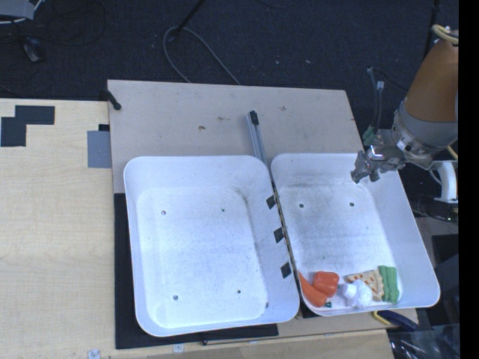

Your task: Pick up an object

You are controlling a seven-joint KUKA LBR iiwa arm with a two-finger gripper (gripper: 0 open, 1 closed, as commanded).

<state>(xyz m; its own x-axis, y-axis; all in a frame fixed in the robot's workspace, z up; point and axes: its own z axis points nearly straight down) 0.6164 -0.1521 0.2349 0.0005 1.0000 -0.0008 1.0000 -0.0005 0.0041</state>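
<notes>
Gripper (364,172) hovers over far right corner of right bin (337,223); finger spread unreadable, you cannot tell if open; nothing seen between them.

Targets bunched at near rim of same bin: orange toy (322,286), white lump (353,293), tan piece (367,280), green piece (388,283), all touching or just beside each other.

Judgement: orange toy is your easiest pick, at cluster's left end with bare floor beside it. Descend vertically; rim crowds near side. Mid-bin floor open for travel. Left bin (198,245) leaves room.

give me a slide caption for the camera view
KUKA arm's gripper poised over the right bin's far corner; orange, white and green objects clustered at its near edge.
</notes>
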